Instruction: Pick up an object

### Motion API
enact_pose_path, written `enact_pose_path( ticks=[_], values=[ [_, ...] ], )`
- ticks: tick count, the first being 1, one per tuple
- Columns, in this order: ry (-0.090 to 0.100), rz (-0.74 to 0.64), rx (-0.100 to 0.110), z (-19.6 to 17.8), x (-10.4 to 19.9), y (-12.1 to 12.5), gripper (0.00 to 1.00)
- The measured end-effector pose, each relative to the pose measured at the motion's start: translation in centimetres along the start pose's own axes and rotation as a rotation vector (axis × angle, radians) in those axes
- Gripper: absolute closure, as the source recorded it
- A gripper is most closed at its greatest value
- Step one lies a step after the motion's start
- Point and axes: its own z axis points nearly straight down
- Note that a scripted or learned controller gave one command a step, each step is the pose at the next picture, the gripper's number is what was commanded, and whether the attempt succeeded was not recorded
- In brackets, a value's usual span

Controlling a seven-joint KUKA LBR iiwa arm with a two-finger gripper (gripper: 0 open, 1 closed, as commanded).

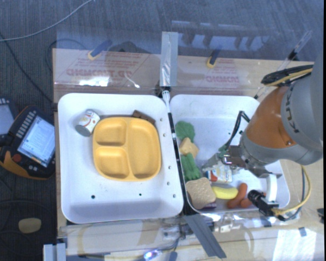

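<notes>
You have the arm (285,126) reaching into the right bin (206,105), its orange band above the toys heaped along that bin's near edge. The claw (224,166) hangs low over the heap, just above a small white carton (221,174). Its tip is lost in clutter and shadow, so you cannot tell how wide it stands or whether it has hold of anything.

Your candidates for the pick all lie around that carton: a yellow banana (224,191) just nearer the camera, a red sausage-like piece (240,196) to the banana's right, a slice of bread (200,191) to the left, with a green leafy toy (191,166) and a pale yellow lump (188,146) beyond the bread, hard against the wall between the bins. They are crowded, which is likely why the claw comes down steeply; a shallower approach would probably nudge the neighbours.

Across that wall, the left bin (76,184) bears a yellow divided tray (126,148) and a small tipped can (87,122), well apart from the carton.
</notes>
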Motion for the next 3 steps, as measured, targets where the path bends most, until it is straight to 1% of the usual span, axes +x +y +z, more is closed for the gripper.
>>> enact_pose_path(
  ticks=[1,2,3],
  values=[
    [-0.001,-0.066,0.015,-8.4,6.9,5.2,1.0],
    [-0.002,-0.066,0.014,-8.4,6.9,5.2,0.0],
    [-0.002,-0.092,0.014,-12.6,3.4,4.3,0.0]
  ],
)
